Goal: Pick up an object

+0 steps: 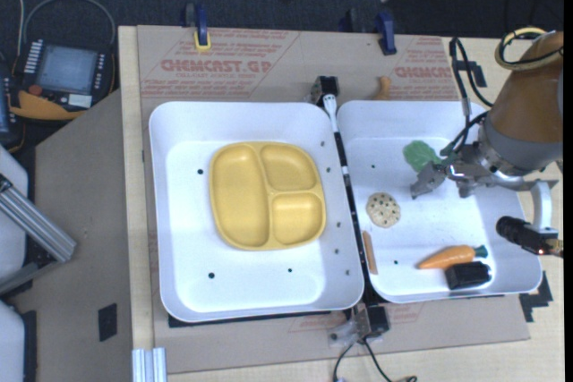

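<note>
The arm comes in from the right over the right bin (pixel 510 277), and its hand (pixel 432 181) hangs low above that bin's upper middle. Whether the hand is wide or narrow I cannot tell from here, and nothing shows gripped in it. Just beside it, up and to the left, a green object (pixel 417 156) lies on the white floor, so near the hand that I cannot say if they touch. A speckled cookie (pixel 383 210) sits down and to the left of the hand, near the bin's left wall, with bare white floor around it. A toy carrot (pixel 447 258) lies near the front rim, and a black object (pixel 469 275) sits just below it, close against that rim. The middle of the right bin is open floor between the cookie and the arm. The left bin (pixel 179 219) holds a yellow divided plate (pixel 267 194) set near its centre, well apart from the hand, with white margin around it.
</note>
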`<state>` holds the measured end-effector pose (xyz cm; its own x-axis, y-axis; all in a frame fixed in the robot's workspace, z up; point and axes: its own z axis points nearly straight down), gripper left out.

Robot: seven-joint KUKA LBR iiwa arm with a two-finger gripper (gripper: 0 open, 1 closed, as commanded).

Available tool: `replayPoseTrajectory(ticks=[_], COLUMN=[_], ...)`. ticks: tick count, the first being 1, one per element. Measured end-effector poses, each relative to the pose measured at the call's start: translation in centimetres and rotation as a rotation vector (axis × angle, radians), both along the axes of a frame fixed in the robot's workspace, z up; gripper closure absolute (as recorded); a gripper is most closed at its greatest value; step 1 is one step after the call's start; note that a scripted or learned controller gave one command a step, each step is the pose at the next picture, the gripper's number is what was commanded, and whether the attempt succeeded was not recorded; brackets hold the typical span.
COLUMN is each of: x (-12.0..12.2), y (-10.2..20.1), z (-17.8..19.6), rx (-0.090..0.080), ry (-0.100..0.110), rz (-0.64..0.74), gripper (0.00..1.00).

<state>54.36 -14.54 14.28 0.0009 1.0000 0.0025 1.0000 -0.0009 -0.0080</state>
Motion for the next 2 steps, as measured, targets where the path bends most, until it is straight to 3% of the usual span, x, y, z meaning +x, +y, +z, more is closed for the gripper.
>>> replayPoseTrajectory(ticks=[1,2], x=[-0.1,0.0], y=[0.1,0.0], z=[-5.3,-4.0], rx=[0.000,-0.003], ry=[-0.003,-0.009], rz=[0.000,0.000], gripper=[0.00,1.00])
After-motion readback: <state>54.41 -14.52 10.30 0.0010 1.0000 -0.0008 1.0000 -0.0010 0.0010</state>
